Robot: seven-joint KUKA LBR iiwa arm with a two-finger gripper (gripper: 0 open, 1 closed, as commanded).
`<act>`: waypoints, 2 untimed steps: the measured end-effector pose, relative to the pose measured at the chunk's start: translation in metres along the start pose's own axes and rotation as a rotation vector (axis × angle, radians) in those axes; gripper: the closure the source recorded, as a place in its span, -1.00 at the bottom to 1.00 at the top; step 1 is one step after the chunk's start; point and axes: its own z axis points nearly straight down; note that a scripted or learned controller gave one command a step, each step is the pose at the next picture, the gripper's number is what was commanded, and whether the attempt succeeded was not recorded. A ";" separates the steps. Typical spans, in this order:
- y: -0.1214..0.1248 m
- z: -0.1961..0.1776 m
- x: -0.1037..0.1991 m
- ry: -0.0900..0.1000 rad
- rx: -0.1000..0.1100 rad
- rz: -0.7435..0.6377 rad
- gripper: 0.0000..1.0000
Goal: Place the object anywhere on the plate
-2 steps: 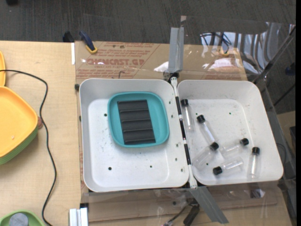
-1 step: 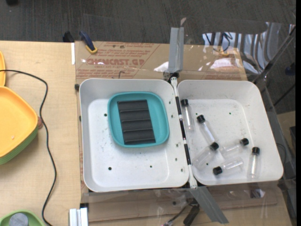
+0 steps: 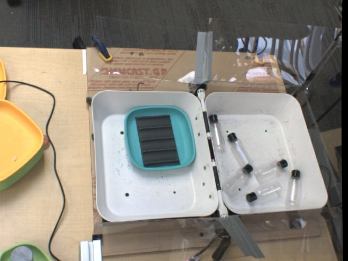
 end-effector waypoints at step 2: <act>0.000 -0.001 0.000 0.002 0.000 0.003 -1.00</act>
